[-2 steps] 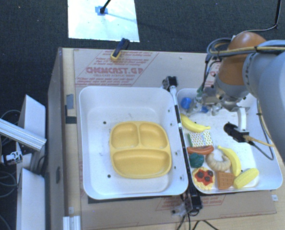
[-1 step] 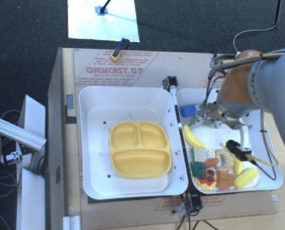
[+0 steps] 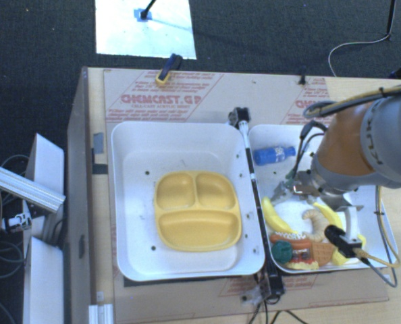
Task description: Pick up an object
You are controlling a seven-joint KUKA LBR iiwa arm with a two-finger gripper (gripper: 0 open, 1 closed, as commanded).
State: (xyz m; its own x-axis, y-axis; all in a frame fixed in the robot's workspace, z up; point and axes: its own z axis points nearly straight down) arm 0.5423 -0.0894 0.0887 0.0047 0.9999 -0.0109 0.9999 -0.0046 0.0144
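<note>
1. I see the grey arm with its orange band (image 3: 345,140) reaching over the right white bin (image 3: 275,135).
2. The gripper (image 3: 300,186) hangs low above a yellow plastic banana (image 3: 273,216); its grasp state I cannot tell.
3. A yellow divided tray (image 3: 197,210) lies in the left white bin (image 3: 129,181).
4. A blue bottle (image 3: 275,154) lies near the right bin's far wall.

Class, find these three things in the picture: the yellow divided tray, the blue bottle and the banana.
yellow divided tray (image 3: 198,211): camera view, on its middle ridge.
blue bottle (image 3: 273,155): camera view, on its body.
banana (image 3: 276,219): camera view, on its curved middle.
</note>
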